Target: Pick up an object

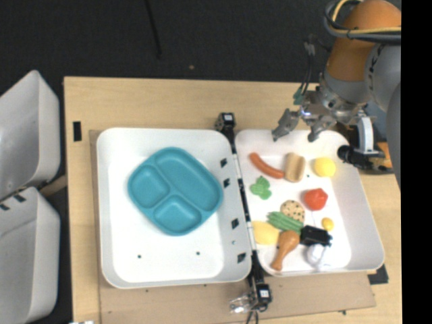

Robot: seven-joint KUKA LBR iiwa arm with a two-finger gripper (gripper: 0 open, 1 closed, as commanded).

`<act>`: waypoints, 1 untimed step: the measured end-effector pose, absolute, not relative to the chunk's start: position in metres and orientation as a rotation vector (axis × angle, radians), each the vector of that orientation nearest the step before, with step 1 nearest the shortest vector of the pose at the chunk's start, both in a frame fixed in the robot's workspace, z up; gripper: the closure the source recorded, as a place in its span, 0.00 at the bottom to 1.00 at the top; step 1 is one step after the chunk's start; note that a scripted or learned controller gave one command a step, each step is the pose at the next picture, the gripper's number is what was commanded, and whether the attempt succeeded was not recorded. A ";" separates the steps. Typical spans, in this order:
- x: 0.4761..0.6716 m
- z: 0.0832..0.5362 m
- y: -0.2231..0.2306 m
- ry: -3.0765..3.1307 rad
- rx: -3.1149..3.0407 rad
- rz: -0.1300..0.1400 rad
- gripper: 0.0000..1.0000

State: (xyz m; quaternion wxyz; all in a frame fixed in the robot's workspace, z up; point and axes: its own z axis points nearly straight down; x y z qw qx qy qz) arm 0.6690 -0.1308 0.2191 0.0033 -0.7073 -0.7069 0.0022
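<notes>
My gripper [297,129] hangs over the far edge of the right bin [358,208], fingers spread open with nothing between them. Below it in that bin lie an orange sausage [266,165], a tan bread roll [293,167] and a yellow lemon [324,167]. Further toward the front are a green leafy piece [260,188], a red tomato [315,198], a speckled cookie [292,210], a green bean pod [285,221], a chicken drumstick [285,246] and a black object [315,235].
The left bin [121,248] holds a blue divided plate [175,190]. A small yellow piece [327,224], a yellow lump [264,233] and a whitish object [314,253] also lie in the right bin. White padded shapes [23,181] stand at the far left.
</notes>
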 end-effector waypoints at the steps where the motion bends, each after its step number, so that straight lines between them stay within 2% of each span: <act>1: 0.671 0.225 -0.131 -2.223 -2.221 -0.003 0.00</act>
